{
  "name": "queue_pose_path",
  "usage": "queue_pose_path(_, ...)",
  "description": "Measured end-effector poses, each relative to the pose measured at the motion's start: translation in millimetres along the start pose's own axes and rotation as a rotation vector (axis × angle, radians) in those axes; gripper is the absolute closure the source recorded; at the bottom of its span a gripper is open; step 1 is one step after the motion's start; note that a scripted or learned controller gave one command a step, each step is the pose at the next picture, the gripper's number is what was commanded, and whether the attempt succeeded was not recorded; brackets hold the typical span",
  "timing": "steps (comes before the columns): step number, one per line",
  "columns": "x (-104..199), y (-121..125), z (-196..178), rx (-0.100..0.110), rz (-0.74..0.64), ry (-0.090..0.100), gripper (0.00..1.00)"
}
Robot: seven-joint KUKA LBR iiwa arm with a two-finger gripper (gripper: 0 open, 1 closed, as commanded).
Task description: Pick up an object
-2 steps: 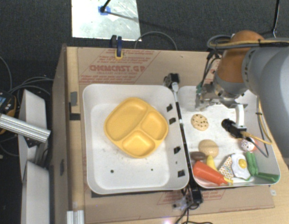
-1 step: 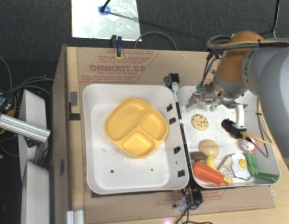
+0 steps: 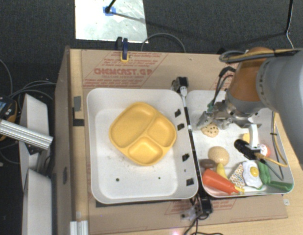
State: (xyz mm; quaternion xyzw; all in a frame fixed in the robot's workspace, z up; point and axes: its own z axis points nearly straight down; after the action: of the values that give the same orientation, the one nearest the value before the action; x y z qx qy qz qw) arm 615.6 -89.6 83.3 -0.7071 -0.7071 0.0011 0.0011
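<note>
Yellow plate point(image 3: 142, 132), one; cookie point(image 3: 210, 129), carrot point(image 3: 219, 180), one each.

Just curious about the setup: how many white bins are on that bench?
2. The left bin holds a yellow divided plate; the right bin holds toy food, with the gripper above it.
</note>
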Motion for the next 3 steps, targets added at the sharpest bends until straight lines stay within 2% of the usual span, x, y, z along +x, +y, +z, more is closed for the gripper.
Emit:
queue_pose_path(1, -40.9, -44.7, -0.7, -0.001, 0.003, -0.001, 0.00)
queue_pose_path(2, -18.7, -88.8, -0.1, 0.000, 0.000, 0.001, 0.00)
queue_pose_path(3, -18.4, -130.7, -0.2, -0.002, 0.000, 0.001, 0.00)
